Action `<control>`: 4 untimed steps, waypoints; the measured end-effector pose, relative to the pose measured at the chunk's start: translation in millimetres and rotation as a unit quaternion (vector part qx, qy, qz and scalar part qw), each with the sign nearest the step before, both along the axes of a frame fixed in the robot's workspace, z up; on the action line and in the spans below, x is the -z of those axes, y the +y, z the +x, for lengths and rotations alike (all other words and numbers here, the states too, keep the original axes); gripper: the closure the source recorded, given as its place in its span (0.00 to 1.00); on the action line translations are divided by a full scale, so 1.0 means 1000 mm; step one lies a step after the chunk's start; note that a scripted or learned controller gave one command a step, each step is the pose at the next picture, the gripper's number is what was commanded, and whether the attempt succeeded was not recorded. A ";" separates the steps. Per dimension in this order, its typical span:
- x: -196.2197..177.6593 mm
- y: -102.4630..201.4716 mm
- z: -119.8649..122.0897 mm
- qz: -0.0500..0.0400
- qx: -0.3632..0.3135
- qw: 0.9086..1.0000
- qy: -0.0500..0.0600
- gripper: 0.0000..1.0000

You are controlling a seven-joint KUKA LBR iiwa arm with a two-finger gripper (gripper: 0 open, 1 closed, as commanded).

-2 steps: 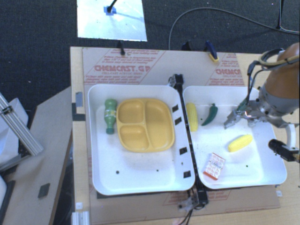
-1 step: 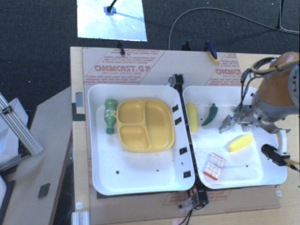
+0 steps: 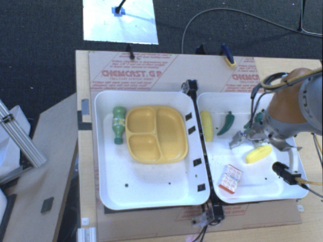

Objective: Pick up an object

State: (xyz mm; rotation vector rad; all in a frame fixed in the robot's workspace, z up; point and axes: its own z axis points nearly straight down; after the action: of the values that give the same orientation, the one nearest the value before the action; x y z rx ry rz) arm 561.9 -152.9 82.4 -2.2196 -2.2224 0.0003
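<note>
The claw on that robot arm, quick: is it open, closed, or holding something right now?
Claw: cannot be told. It sits low in the right bin beside the yellow lemon, and nothing is seen gripped in it.

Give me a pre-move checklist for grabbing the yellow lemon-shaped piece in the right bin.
1. Target in view: yellow piece lies in the right bin: ok.
2. Gripper near target, just to its left in the picture: ok.
3. Finger opening: cannot tell.
4. Anything held already: cannot tell.
5. Neighbours apart from target: green pepper, corn cob, small red-and-white packet: ok.
6. Target away from bin wall: ok.
</note>
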 end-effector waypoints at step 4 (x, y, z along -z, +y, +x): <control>-0.179 -0.007 0.005 -0.001 -0.002 1.000 -0.004 1.00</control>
State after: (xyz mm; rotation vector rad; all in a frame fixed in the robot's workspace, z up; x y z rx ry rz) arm 567.0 -160.0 261.6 -2.2198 -2.2313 -0.0053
